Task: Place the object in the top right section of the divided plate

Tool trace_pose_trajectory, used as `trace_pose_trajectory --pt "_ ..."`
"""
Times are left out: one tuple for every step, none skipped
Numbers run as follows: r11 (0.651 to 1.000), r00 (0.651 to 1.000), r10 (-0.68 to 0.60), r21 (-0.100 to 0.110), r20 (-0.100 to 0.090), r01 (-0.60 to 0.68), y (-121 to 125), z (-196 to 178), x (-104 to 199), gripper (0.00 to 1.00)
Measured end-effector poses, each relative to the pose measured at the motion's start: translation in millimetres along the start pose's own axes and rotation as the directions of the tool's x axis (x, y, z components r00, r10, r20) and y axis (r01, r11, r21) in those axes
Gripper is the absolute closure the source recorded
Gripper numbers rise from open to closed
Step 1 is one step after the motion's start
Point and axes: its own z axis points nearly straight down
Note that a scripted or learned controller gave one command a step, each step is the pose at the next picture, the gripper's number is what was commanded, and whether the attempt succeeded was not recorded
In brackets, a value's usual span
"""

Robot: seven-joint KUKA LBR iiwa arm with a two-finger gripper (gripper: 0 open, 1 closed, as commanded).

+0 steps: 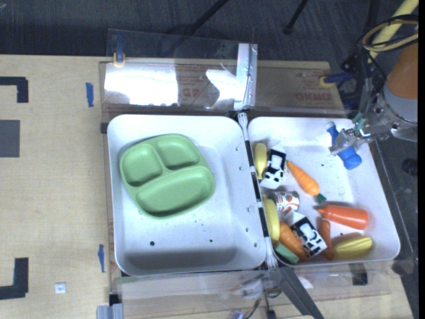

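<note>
A green divided plate [166, 173] lies in the left bin [199, 238]. Its top right section [178, 149] holds nothing. My gripper [341, 145] hangs over the far right part of the right bin [305, 133], its two blue-tipped fingers [350, 157] spread apart with nothing between them. It is open. Several toy foods lie below and left of it: an orange carrot [304, 179], a black-and-white cow-patterned piece [274, 167], a small red-and-white can [287, 201] and an orange-red vegetable [344, 214].
More toys crowd the right bin's front: a yellow banana [271, 218], a yellow piece [352, 246], a second black-and-white piece [309, 236]. A clear panel [176, 75] stands behind the left bin. Cables [382, 35] hang at the top right.
</note>
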Motion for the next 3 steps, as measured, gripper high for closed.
trace_pose_trajectory --pt "1.000 1.000 0.031 0.001 -0.001 -0.031 -4.4 79.9 67.7 1.00" --pt "0.992 0.992 0.129 0.007 -0.003 -0.129 -90.3 15.6 185.2 1.00" --pt "0.950 0.950 0.311 0.004 0.000 -0.311 -43.1 11.1 214.5 1.00"
